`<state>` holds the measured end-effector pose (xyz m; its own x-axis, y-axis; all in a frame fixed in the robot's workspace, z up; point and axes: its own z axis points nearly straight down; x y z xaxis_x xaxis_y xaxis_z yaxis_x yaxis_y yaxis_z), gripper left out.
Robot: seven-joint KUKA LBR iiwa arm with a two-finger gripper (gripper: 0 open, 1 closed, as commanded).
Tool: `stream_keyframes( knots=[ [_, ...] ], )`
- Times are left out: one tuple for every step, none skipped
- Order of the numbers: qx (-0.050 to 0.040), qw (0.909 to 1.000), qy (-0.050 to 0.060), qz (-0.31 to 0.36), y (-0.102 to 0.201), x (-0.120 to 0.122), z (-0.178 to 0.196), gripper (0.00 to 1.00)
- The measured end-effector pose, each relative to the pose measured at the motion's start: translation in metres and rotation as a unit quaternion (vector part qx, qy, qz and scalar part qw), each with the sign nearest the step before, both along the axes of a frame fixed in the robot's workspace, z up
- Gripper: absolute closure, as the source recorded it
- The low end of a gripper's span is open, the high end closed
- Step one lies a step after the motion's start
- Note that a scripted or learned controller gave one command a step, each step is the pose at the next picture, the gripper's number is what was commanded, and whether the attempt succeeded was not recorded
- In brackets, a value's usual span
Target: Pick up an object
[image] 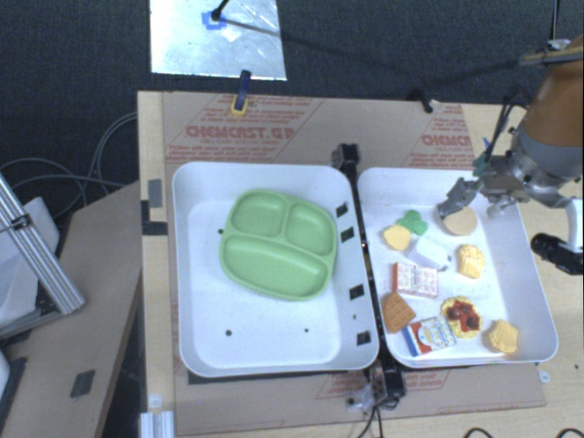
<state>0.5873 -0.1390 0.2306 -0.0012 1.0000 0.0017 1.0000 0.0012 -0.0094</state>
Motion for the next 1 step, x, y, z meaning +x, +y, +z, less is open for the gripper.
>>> stream_keyframes(
  knots=[
    [-0.0008,1.0,-0.005,0.001,0.0002,0.0024,0.0059,0.0]
  ],
)
